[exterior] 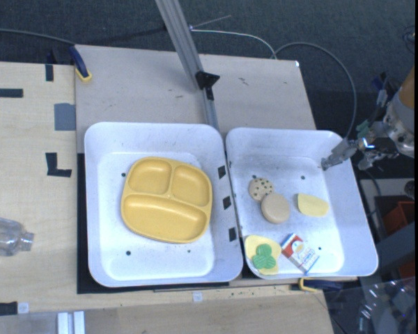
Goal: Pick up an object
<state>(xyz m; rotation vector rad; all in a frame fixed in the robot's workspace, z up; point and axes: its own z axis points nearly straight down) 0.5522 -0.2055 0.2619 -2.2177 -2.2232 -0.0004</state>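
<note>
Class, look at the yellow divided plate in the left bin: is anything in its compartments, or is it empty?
Empty. All three compartments of the yellow divided plate show bare yellow; the food items lie in the right bin.

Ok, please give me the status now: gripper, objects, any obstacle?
Gripper over right bin's far right rim, holding nothing. Cookie, tan disc, yellow slice lying untouched. Nothing blocking.

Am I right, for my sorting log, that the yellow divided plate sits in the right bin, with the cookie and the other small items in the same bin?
Not quite. The camera view shows the yellow divided plate in the left bin; the cookie and small items lie in the right bin.
</note>
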